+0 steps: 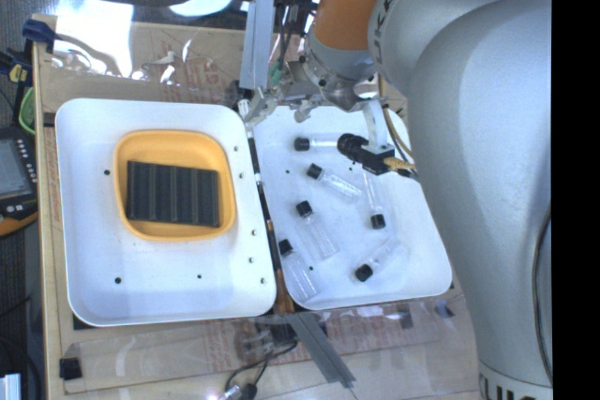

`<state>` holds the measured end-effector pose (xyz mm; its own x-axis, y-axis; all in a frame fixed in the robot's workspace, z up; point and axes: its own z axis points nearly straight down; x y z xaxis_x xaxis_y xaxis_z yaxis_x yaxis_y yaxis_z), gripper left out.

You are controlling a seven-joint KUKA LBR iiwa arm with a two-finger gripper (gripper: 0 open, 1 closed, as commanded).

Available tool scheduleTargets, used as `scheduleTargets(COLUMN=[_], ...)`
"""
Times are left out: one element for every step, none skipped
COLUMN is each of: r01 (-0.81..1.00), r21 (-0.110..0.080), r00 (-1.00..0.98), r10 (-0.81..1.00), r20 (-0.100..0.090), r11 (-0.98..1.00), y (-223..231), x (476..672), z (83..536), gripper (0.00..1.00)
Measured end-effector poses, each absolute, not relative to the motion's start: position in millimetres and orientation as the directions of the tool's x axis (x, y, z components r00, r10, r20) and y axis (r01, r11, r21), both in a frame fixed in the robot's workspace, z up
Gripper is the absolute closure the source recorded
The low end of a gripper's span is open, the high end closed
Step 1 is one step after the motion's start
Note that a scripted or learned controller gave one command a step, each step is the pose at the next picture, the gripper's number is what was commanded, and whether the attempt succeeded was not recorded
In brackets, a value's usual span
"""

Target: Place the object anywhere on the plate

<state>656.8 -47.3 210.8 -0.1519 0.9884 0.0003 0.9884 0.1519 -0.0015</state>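
My fingers [278,111], spread and empty, should straddle one clear black-capped vial [314,229] squarely before crossing to the yellow plate [169,143].

So the left shallow white bin [84,229] has a yellow rounded-square plastic plate [127,155] sitting in it, with a dark grey ribbed rectangular insert [173,194] in the plate's middle. The right shallow white bin [417,248] has six small clear plastic vials with black caps [303,209] scattered around. The gripper [277,103] hangs over that bin's top-left corner, on the big grey arm with an orange band [450,108].
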Motion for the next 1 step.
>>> scheduleTargets(r01=[0.993], r21=[-0.005], r00=[-0.12], r10=[0.993], r20=[0.001], r11=[0.12], y=[-14.4], x=[568.9], z=[190.9], gripper=[0.0])
